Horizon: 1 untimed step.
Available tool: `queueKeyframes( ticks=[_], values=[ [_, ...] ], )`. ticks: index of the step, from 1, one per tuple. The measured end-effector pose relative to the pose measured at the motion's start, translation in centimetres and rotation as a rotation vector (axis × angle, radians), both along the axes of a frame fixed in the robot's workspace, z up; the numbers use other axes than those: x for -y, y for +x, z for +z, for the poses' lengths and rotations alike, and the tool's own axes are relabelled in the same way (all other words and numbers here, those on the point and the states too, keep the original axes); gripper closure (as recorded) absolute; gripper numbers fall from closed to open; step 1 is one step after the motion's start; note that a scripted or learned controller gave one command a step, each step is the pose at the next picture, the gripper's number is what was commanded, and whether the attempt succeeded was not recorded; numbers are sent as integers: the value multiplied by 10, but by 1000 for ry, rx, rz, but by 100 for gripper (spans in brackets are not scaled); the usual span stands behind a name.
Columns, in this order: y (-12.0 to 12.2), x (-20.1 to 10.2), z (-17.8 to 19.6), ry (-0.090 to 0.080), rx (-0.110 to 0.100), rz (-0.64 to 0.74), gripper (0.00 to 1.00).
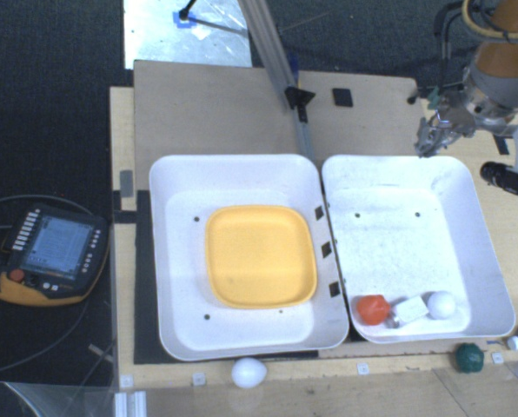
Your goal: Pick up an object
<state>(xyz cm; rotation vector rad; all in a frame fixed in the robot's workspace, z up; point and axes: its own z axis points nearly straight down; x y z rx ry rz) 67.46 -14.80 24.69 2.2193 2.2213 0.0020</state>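
My pincer [429, 142] hangs over the far rim of the right bin [476, 200], nothing in it; can't tell if it's apart or together. Right bin's near end has a red ball [372, 309], a small white block [408, 310] and a white ball [441, 304] in a row. Left bin [176, 233] carries a yellow plate [261, 255]. White egg [249, 373] lies on the surface [215, 111] by the left bin's near edge.

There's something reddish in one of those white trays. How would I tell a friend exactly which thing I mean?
Start at the right-hand white bin, the one without the yellow plate. Look along its near edge, where three small things sit in a row. Yours is the red-orange ball at the left end, beside a small white block and a white ball; it alone has colour.
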Motion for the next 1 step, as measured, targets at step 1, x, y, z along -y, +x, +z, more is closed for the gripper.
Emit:
queueKeyframes(
  ticks=[1],
  values=[
    [3,-61,-5,1,-1,4,100]
  ],
)
